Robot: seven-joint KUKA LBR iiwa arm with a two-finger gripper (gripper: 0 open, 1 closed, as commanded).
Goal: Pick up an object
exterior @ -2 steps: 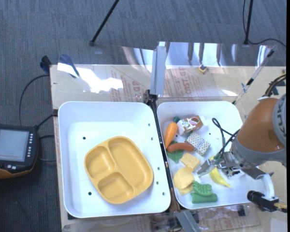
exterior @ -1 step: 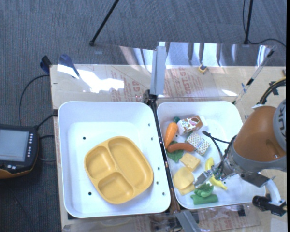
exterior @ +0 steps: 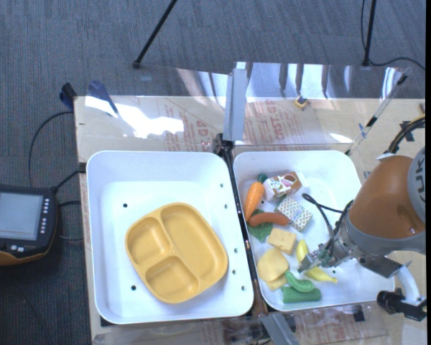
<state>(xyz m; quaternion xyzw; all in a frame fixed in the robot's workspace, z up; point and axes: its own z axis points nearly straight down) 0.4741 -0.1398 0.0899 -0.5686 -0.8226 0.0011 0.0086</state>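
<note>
1. My tool (exterior: pixel 322 256) is low in the right bin (exterior: pixel 345 167), at the near end of the toy food pile; from this slant I cannot tell how it is set.
2. The nearest pick is the small yellow banana-like piece (exterior: pixel 320 273), which appears to be touching the tool tip. The green piece (exterior: pixel 299 289) lies just beside it, and the yellow wedge (exterior: pixel 272 267) is near.
3. I judge the step to be settling on that yellow piece, so I should centre over it alone and keep off the green neighbour.
4. Descend straight, squeeze across its narrow side, then lift slowly.
5. The yellow tray (exterior: pixel 176 251) in the left bin (exterior: pixel 108 171) stays out of this.
</note>
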